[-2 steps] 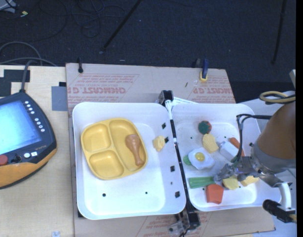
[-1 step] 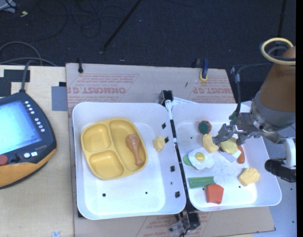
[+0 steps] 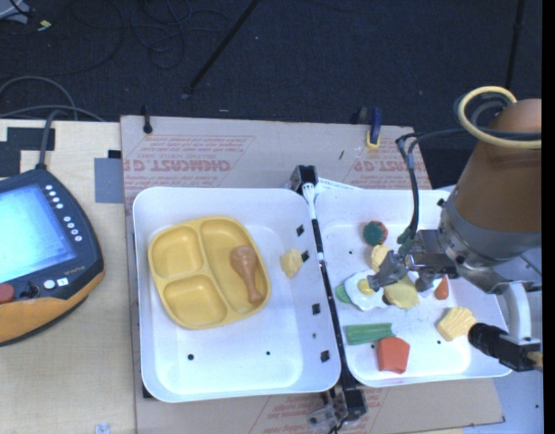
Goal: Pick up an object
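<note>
Dark floor with loose cables lies behind the bench; a cardboard sheet [image 3: 214, 156] covers the benchtop under both bins. A teach pendant [image 3: 33, 251] with a lit screen sits at the far left.

Left bin [image 3: 169, 369]: holds a yellow compartment plate [image 3: 183, 274] with three sections. A brown toy drumstick [image 3: 248, 271] lies in the long right-hand section, tilted along it. A small yellow piece [image 3: 291, 262] rests on the bin floor just beside the plate's right edge.

Right bin [image 3: 422, 369]: toy food clustered mid-bin. A dark green and brown round piece [image 3: 375, 232] is toward the back. A fried egg [image 3: 361, 290] lies near the divider, with a yellow lump [image 3: 401, 295] touching its right side. A green flat strip [image 3: 368, 334] lies in front, an orange-red block [image 3: 393, 354] just beside it. A ridged yellow piece [image 3: 455, 323] sits to the right, and a small red piece [image 3: 441, 287] is near the wrist.

Arm: enters from the right, orange band up, wrist low over the right bin. Gripper [image 3: 392, 275] sits down among the egg and yellow lump. Finger spread: cannot tell, as the tips blur into the clutter. Nothing is visibly held between them.
</note>
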### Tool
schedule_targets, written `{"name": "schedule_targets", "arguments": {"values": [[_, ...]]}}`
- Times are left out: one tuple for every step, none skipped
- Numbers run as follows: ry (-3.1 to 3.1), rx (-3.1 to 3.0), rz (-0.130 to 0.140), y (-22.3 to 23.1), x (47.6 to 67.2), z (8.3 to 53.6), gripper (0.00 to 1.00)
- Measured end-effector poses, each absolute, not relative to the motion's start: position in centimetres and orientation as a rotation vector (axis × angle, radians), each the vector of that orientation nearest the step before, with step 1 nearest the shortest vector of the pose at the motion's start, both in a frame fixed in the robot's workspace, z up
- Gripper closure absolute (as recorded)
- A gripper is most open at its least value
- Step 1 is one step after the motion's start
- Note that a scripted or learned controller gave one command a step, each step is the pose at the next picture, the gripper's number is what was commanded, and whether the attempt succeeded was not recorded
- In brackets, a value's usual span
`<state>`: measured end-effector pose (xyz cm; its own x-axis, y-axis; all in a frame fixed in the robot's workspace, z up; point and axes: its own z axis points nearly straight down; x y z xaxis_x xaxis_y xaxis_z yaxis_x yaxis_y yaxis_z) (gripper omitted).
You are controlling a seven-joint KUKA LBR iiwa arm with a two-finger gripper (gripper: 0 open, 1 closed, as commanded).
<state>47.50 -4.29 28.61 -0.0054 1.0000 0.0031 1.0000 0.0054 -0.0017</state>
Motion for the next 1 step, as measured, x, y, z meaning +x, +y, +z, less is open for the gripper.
{"name": "schedule_targets", "arguments": {"values": [[-2.224,-2.208,0.006,3.94,47.46,25.36,1.00]]}}
